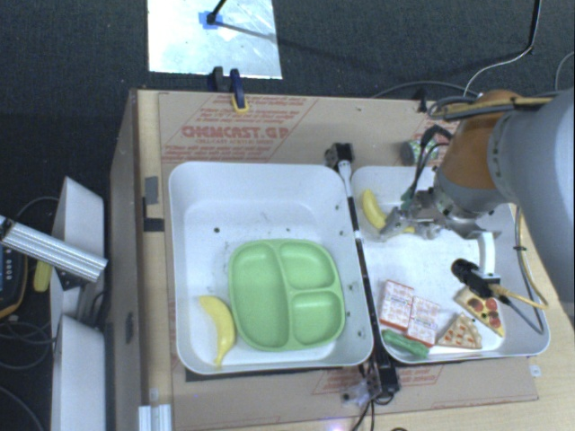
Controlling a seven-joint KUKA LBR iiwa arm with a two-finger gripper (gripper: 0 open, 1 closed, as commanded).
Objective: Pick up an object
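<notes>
At the near edge of the right bin [530, 344] we see pizza slices [460, 332] and small cards [409, 310], untouched. Farther in, the gripper [406, 224] hangs low beside a yellow banana [372, 208] at that bin's far left corner; whether its fingers are spread we cannot tell. We judge a clean pick needs them straddling the banana's middle before closing.

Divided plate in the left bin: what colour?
Light green, clearest in the camera view.
</notes>
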